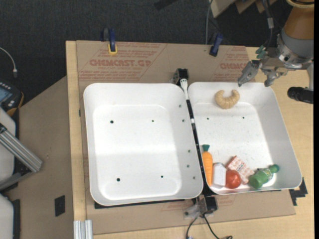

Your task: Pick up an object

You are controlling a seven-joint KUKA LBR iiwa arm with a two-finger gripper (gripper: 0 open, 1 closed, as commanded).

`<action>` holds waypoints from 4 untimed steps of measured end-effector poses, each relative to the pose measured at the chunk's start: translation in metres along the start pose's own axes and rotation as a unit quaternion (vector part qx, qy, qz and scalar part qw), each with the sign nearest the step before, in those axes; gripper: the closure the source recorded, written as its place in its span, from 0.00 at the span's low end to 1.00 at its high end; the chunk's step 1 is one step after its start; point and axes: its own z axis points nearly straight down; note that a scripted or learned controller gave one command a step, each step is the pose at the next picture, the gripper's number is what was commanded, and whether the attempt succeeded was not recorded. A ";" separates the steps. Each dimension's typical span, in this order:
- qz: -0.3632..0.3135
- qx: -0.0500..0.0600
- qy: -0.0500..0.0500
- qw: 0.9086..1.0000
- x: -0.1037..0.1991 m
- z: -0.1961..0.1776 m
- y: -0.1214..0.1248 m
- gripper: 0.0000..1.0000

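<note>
Spread and holding nothing, the end effector point(258, 75) hangs over the far edge of the right bin point(279, 128), just beside the croissant point(227, 98). To grasp well, I would centre the fingers over that lone pastry, straddle its curved body across the narrow width, and descend fully before closing.

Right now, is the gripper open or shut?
Open. The gripper hangs above the far right corner of the right bin, its two fingers spread apart with nothing between them, beside the croissant.
</note>
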 end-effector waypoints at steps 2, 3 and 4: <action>-0.004 -0.001 0.002 1.000 0.163 -0.158 -0.134 0.00; -0.003 -0.003 0.001 1.000 0.207 -0.209 -0.182 0.00; -0.001 -0.003 0.000 1.000 0.205 -0.217 -0.179 1.00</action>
